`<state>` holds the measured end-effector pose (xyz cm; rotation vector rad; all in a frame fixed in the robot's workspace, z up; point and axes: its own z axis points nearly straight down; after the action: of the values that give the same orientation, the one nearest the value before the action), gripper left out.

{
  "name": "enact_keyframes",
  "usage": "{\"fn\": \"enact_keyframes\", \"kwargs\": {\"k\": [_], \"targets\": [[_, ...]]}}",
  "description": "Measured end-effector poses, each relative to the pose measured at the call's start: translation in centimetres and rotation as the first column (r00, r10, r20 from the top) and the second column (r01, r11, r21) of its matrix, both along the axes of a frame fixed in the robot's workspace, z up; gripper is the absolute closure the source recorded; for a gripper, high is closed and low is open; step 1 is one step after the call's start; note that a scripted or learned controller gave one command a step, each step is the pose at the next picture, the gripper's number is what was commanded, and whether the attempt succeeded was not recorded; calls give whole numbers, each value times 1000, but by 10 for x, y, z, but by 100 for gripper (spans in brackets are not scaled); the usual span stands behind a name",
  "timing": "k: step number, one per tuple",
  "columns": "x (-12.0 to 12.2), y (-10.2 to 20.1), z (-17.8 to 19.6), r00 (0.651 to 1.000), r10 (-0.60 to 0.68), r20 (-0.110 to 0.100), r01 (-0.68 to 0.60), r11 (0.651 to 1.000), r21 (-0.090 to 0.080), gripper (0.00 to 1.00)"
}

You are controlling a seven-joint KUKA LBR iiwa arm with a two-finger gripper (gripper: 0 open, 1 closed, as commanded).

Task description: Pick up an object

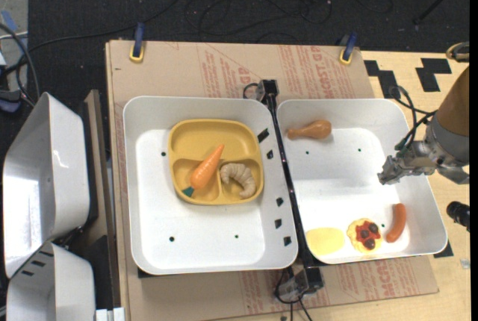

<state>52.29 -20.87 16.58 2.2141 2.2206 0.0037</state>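
In the left bin (149, 185) we see a yellow divided plate (215, 134) holding a carrot (207, 167) and a shrimp (239, 177). In the right bin (343, 185) lie a drumstick (311, 131), a yellow slice (326, 240), a small pizza (364, 233) and a sausage (396, 222). The gripper (391, 172) hangs above the sausage, holding nothing we can see.

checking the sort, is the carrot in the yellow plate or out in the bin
In the plate: the carrot lies across a compartment of the yellow plate, beside the shrimp.
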Motion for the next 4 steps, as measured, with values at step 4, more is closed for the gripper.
{"fn": "enact_keyframes", "kwargs": {"k": [4], "targets": [[26,101,92,1000,6,-6,-6,1000,4,100]]}}
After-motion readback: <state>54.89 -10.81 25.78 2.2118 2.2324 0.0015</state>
